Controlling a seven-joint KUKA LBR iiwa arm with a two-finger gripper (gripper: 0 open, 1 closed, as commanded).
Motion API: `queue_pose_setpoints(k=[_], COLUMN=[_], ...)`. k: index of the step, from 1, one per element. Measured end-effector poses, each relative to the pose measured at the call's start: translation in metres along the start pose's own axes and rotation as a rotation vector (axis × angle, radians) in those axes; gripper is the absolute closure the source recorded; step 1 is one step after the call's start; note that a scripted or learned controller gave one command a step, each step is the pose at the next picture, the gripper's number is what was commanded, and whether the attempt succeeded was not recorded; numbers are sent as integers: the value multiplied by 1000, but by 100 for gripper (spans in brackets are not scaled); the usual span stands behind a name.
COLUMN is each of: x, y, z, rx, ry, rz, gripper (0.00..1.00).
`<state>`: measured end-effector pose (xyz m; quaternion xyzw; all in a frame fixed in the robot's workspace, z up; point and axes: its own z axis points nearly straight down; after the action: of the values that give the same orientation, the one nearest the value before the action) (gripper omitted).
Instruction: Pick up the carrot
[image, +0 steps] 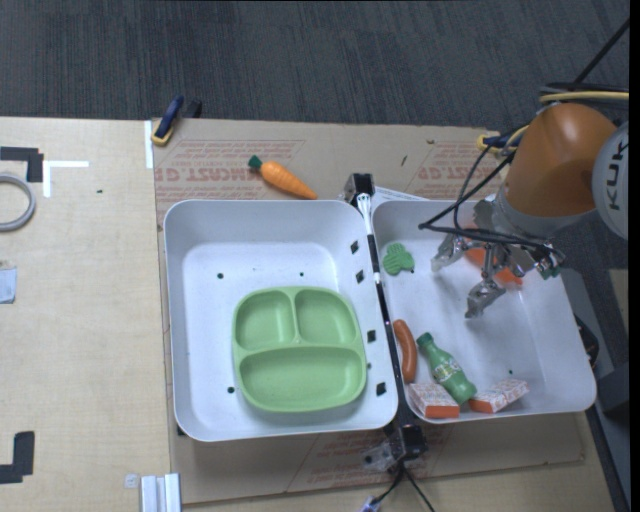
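Observation:
The carrot, orange with a green top, lies on the cardboard behind the left bin, outside both bins. My gripper hangs over the back of the right bin, far to the right of the carrot. It is open, with its metal fingers spread to either side. A small red-orange piece shows just under the gripper; I cannot tell whether they touch.
A green divided plate sits in the left bin. The right bin holds a green leafy toy, a sausage, a green bottle and two orange-and-white pieces. A blue-and-yellow tool lies at the back left.

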<state>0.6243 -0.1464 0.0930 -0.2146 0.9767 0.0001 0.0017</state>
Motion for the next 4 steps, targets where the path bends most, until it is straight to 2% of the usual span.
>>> queue_pose_setpoints(k=[1, 2, 3, 4], x=[-18, -19, 2, -2], y=[-4, 25, 12, 29], z=[-107, -108, -80, -102], rx=[1, -1, 0, 1], ry=[-2, 0, 0, -2], rz=[-153, -146, -227, -622], gripper=[0, 0, 0, 0])
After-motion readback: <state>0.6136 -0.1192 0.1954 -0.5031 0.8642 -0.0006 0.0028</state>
